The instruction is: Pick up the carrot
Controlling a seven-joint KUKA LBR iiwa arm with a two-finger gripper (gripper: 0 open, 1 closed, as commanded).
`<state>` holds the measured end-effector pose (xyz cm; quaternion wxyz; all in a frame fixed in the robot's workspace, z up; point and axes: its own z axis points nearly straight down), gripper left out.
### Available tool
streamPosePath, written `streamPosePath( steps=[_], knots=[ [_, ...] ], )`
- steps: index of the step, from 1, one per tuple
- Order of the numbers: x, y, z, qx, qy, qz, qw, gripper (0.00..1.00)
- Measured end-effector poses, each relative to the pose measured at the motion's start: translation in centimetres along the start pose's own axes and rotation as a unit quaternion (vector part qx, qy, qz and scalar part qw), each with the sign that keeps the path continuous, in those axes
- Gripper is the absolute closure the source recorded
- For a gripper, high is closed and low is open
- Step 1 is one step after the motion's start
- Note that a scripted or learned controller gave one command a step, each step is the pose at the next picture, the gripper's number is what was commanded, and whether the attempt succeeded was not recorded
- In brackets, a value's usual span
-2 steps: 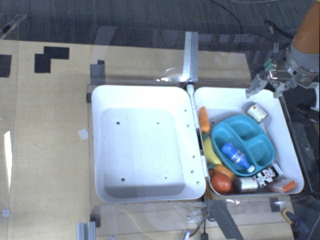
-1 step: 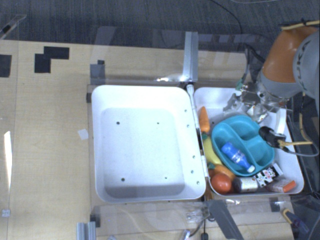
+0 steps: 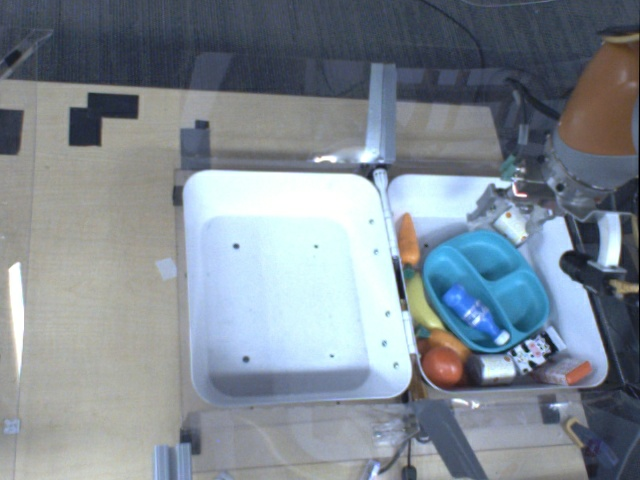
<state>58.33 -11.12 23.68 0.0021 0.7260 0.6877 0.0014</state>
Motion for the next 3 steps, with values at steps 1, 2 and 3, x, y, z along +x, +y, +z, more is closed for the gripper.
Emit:
streamPosePath(
  steps=[1, 2, 3],
  knots=[
    [2.8, 0.2, 11.7, 0.000, 0.001, 0.104, 0.9946, 0.00],
    [1.4, -4.0, 12.7, -0.042, -0.001, 0.002, 0.9991, 0.00],
    [2.5, -6.4, 12.5, -0.055, -0.010, -0.050, 0.9972, 0.00]
  ],
)
